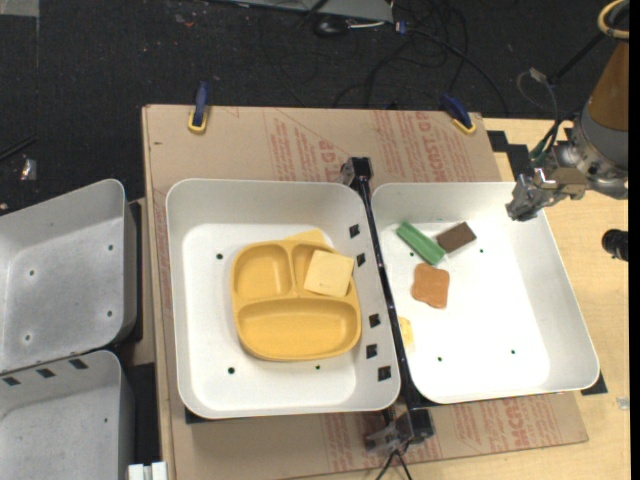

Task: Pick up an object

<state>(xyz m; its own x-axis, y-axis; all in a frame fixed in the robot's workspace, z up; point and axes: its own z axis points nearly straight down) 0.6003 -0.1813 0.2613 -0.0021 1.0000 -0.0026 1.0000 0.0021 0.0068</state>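
Three small items are grouped in the right bin (560, 328), upper left part: a green block (420, 243) touching a brown block (456, 236), with an orange piece (431, 287) just below them. The gripper (522, 206) is seen over that bin's upper right rim, nothing between it and the items. In the left bin (190, 268) a yellow divided tray (290, 318) is seen with a pale yellow square (329, 273) on it.

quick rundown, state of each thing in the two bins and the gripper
yellow divided tray: flat in the left bin, right way up
pale yellow block: resting in the tray's upper right compartment
green bar: lying in the right bin, angled
brown block: lying beside the green bar's upper end
orange piece: lying flat below the green bar
gripper: over the right bin's upper right rim, holding nothing
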